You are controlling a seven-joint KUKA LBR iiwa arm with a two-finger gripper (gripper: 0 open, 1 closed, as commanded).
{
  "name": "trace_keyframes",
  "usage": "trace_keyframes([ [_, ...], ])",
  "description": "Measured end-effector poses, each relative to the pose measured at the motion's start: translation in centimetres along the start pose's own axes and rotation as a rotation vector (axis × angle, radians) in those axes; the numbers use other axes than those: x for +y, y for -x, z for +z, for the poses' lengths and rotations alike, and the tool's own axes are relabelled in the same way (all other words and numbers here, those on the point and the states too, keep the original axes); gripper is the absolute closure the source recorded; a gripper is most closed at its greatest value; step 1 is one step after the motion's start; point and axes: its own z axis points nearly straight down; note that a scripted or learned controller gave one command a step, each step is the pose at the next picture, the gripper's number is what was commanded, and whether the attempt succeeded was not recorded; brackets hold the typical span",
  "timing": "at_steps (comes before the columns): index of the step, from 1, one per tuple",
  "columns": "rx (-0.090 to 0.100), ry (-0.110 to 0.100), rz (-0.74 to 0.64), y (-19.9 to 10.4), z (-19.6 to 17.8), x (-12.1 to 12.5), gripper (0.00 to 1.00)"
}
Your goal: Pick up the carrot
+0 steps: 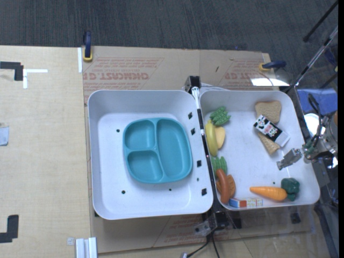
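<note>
A: Camera view has the carrot [268, 193] lying flat near the front edge of the right bin [244, 168], tip toward a green vegetable [291, 186] in the front right corner.

B: Loose, then, with nothing gripping it?

A: Yes, judging by how it lies. The hand [290, 158] hangs over the bin's right edge, just behind the carrot, reaching in low from the right. Whether it's spread or pressed together, I cannot tell.

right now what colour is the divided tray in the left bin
Teal blue, the tray shows plainly in the camera view.
</note>
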Motion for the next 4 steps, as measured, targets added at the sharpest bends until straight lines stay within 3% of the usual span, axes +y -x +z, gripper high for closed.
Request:
trace_keyframes([
  [1, 0.000, 0.002, -0.021, -2.4, 7.7, 0.5, 0.00],
  [2, 0.002, 0.000, -0.031, -6.2, 7.7, 1.1, 0.00],
  [3, -0.002, 0.002, -0.008, -5.4, 0.4, 1.0, 0.00],
  [4, 0.001, 0.001, -0.464, -5.6, 7.7, 1.0, 0.00],
])
